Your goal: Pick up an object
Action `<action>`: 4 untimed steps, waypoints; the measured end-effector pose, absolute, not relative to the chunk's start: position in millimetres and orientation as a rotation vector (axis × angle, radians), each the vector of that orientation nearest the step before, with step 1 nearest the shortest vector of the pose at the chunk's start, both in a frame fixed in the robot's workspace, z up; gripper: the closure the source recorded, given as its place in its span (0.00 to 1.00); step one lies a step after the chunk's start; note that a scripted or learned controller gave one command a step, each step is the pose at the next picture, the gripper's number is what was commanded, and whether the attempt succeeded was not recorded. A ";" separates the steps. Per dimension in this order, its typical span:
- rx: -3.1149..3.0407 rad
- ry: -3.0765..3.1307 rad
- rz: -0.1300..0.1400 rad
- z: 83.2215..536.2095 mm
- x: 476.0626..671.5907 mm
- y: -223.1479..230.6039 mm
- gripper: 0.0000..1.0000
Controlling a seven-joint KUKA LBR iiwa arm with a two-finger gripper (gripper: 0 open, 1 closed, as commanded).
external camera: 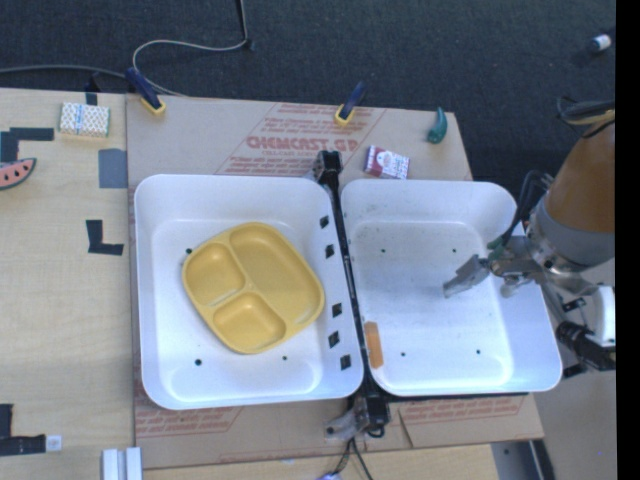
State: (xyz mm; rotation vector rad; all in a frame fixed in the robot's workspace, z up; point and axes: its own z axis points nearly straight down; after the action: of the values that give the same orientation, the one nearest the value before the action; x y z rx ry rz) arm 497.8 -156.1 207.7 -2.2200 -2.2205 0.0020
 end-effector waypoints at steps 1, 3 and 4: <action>-2.221 -2.224 -0.003 88.1 524.4 -144.5 0.00; -2.220 -2.223 -0.002 106.4 524.2 -144.5 1.00; -2.218 -2.223 0.000 139.8 572.2 -101.5 1.00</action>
State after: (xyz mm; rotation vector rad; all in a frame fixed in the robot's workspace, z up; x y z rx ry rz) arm 572.2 -101.5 139.8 -2.2184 -2.2234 -0.0002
